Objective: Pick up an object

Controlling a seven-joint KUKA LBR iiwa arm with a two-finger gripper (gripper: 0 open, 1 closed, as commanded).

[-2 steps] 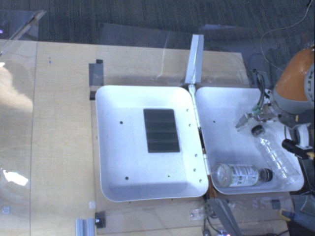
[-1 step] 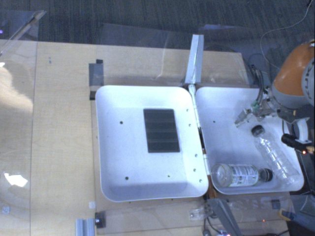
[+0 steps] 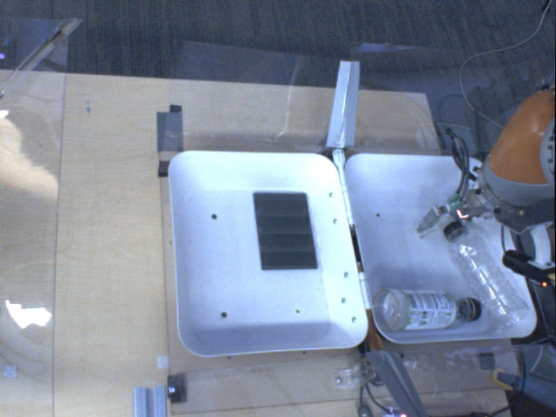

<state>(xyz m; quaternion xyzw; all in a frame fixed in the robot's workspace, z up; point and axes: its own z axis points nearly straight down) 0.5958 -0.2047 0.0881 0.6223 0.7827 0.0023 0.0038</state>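
In the right bin, a clear bottle with a white label and dark cap lies on its side near the front wall. A transparent plastic bottle lies slanted by the right wall. A flat dark rectangular pad rests in the middle of the left bin. My gripper hangs over the right bin's right half, just above the upper end of the transparent bottle and well behind the labelled one. Nothing shows between its tips.
The arm's orange band and grey wrist reach in over the right bin's far right corner. A metal divider post stands behind the seam between the bins. Cables lie at the right. Wooden bench spreads left.
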